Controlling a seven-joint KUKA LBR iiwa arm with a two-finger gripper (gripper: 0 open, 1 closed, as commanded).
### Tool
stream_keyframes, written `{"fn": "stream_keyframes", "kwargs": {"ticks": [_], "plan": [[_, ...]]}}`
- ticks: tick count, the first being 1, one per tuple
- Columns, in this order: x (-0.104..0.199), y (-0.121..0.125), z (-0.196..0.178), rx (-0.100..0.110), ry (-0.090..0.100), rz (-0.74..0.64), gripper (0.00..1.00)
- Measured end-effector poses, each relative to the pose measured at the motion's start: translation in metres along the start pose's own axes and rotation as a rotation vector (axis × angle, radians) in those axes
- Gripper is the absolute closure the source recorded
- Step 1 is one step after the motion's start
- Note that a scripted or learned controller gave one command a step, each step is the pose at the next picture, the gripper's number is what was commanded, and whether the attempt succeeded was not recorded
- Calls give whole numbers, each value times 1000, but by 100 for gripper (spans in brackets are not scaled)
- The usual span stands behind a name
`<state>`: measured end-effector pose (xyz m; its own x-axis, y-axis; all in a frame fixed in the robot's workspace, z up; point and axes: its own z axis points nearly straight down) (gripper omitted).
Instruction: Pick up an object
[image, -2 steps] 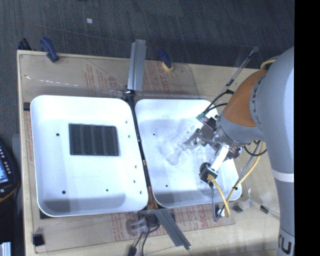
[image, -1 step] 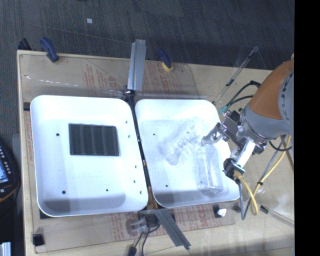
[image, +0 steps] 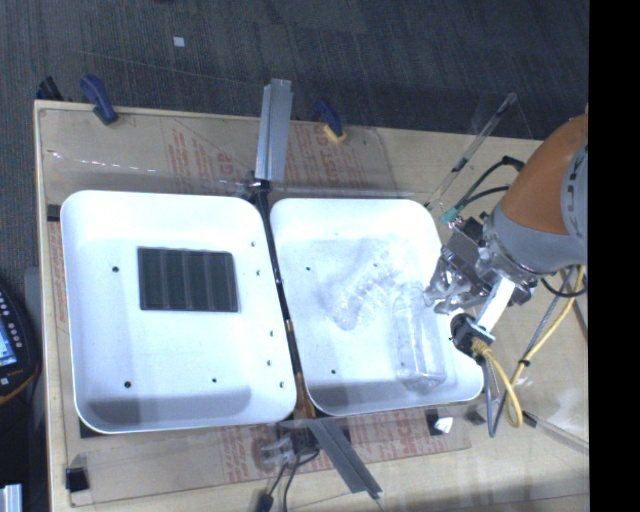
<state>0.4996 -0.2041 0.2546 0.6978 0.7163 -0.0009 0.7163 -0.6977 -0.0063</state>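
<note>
The arm (image: 545, 205) is reaching in over the right bin's (image: 300, 300) right edge, its gripper (image: 447, 292) hanging just beside two clear plastic bottles (image: 385, 305) that are lying in that bin. I cannot tell the claw's state. A dark grate (image: 188, 279) is sitting in the left bin (image: 90, 330).

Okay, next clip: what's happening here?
A grey KUKA arm reaches in from the right, its end effector at the right edge of the right bin. That bin holds clear plastic bottles: one lying near the end effector, another toward the middle. The left bin holds a dark ribbed rectangular block. Nothing looks lifted yet.
</note>
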Motion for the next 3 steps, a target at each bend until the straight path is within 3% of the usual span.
{"fn": "stream_keyframes", "kwargs": {"ticks": [1, 2, 3], "plan": [[70, -45, -89, -7, 3, 232, 100], [40, -25, -44, -1, -1, -32, 100], [29, 16, -30, -3, -1, 11, 100]]}}
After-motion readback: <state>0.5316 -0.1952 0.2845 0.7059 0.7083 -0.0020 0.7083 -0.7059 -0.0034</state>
